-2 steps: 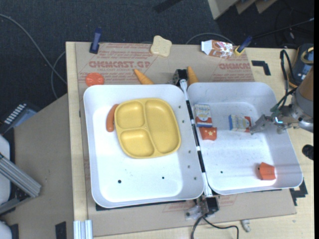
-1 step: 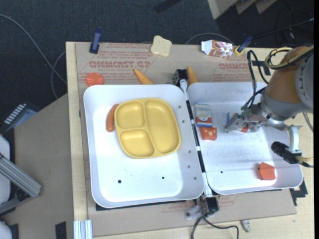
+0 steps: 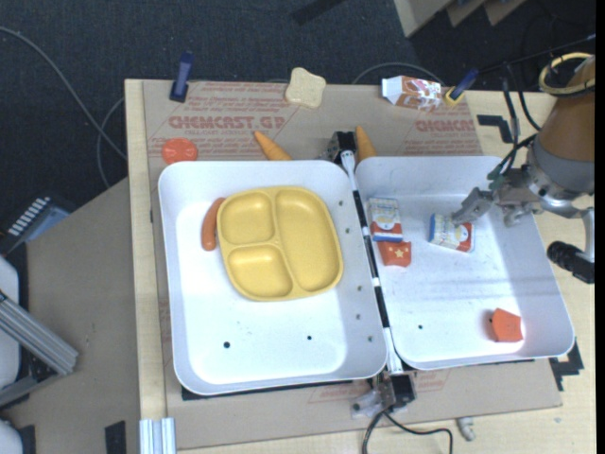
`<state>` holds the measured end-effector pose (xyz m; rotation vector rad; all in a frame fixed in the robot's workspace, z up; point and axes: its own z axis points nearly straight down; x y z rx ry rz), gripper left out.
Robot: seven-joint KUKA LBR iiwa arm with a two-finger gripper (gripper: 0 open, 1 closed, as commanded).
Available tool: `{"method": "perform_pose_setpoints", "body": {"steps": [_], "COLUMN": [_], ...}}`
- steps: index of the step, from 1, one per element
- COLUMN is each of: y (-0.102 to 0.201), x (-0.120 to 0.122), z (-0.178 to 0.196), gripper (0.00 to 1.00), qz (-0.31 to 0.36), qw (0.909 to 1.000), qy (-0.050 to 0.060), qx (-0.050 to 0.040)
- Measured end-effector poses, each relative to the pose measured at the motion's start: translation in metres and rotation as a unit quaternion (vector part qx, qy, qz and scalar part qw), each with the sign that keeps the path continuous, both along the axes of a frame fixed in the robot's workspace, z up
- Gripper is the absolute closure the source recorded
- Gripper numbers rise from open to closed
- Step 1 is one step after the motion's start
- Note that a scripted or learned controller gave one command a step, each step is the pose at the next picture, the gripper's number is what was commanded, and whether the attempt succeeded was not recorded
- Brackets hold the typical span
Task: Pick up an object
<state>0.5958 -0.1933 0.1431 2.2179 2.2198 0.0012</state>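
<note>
Two white bins (image 3: pixel 284 372) sit side by side. I cannot tell the gripper's (image 3: pixel 465 212) state; it touches the small blue-and-white carton (image 3: pixel 451 232), so a grab seems next.

A robotics lab: cardboard-topped bench (image 3: pixel 236 112), loose cables (image 3: pixel 57 74), aluminium framing (image 3: pixel 38 334).

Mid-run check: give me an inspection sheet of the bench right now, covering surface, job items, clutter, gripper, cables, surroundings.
Surface: left bin and right bin side by side on a cardboard sheet.
Job's things: yellow divided plate and hot dog in left bin; two small cartons and orange block in right bin.
Clutter: bread slice, carrot, milk carton behind the bins.
Gripper: gripper just above one carton.
Cables: wire on the floor at left.
Surroundings: dark carpet.
</note>
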Motion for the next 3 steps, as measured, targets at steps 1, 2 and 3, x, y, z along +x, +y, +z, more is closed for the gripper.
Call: {"method": "perform_pose_setpoints", "body": {"steps": [1, 2, 3], "y": [-0.015, -0.016, -0.026], "x": [0.010, 0.012, -0.029], "z": [-0.054, -0.042, -0.014], "gripper": [0.00, 1.00, 1.00], "qz": [0.000, 0.001, -0.001], "qw": [1.0000, 1.0000, 1.0000], "qy": [-0.001, -0.006, 0.002], "qx": [0.0012, -0.0019, 0.0008]}}
